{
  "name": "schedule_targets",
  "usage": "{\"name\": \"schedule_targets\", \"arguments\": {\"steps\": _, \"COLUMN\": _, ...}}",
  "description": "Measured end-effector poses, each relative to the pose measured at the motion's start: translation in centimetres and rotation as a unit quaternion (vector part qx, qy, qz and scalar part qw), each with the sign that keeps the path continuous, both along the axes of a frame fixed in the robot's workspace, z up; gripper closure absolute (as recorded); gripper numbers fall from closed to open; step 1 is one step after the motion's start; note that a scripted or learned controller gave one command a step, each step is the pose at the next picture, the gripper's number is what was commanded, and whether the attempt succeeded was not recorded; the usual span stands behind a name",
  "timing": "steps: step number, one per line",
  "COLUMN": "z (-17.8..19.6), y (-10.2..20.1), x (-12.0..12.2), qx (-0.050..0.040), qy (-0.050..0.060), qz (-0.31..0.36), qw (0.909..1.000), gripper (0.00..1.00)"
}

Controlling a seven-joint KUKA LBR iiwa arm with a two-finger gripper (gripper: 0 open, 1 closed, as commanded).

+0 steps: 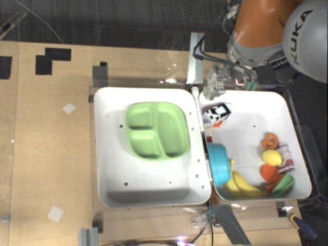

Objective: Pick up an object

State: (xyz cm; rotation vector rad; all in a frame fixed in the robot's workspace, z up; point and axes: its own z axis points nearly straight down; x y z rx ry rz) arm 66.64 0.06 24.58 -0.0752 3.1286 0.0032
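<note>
My gripper point(230, 86) hangs over the back left corner of the right bin point(251, 119), under the orange wrist band. Its fingers look spread apart, with nothing between them. A small black-and-white object point(218, 113) lies in the bin just in front of and below the gripper, apart from it. Farther forward, a blue bowl point(219, 163) rests on its side against the bin's left wall, with a banana point(241, 184) beside it. A cluster at the right wall holds an orange ring point(270, 141), a yellow lemon point(272, 158), a red-orange fruit point(269, 172) and a green piece point(283, 184).
A green divided plate point(156, 129) lies in the left bin point(110, 152). A metal divider rail point(197, 111) runs between the two bins. The middle of the right bin's floor is bare white.
</note>
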Motion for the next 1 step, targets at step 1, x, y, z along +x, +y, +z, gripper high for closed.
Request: {"name": "schedule_targets", "arguments": {"steps": 1, "z": 1.42, "y": 0.03, "x": 0.24, "qx": 0.0003, "qy": -0.006, "qz": 0.000, "qw": 1.0000, "gripper": 1.00}}
